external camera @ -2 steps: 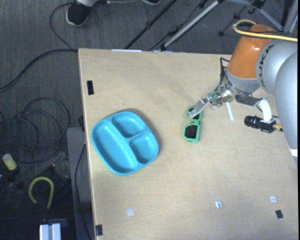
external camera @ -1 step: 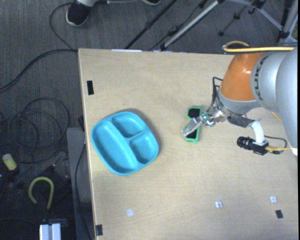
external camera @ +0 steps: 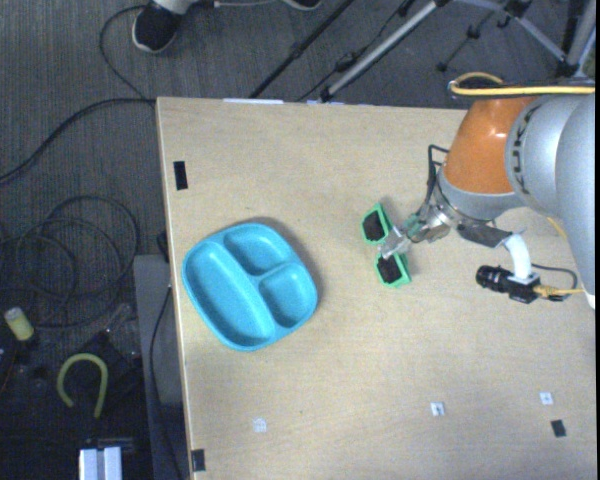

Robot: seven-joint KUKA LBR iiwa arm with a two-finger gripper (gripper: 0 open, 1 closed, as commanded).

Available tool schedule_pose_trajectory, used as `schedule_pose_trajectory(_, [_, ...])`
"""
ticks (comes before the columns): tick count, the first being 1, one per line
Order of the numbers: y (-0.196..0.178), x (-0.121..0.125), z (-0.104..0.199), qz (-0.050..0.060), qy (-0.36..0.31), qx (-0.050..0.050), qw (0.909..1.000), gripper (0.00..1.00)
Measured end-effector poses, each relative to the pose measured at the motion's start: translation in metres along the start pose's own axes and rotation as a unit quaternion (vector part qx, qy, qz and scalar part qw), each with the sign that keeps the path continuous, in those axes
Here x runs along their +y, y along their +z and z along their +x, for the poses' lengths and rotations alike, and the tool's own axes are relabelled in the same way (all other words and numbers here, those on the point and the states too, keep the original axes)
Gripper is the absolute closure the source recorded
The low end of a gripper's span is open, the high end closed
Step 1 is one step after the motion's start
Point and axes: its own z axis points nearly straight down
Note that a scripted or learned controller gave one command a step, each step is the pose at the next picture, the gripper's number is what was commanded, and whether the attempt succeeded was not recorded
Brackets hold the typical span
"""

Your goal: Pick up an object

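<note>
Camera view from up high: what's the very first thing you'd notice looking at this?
The bright blue plate with three sections jumps out first, lying on the pale wooden bench toward its left side. Next comes the big grey arm with its orange band, reaching in from the right. At its tip sits the gripper with green-edged fingers, spread apart over bare bench, to the right of the plate with nothing between them.

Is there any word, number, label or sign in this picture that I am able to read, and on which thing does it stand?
None can be read.
Blue tray: plain, no print seen.
Gripper with green fingers: no lettering seen.
Small black marks and pale marks on the bench: too small to tell if they carry text.
</note>
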Motion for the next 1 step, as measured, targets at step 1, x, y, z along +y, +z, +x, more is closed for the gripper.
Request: schedule_pose_trajectory(1, [0.0053, -0.0034, 0.0013, 0.005, 0.000, 0.003, 1.0000, 0.00])
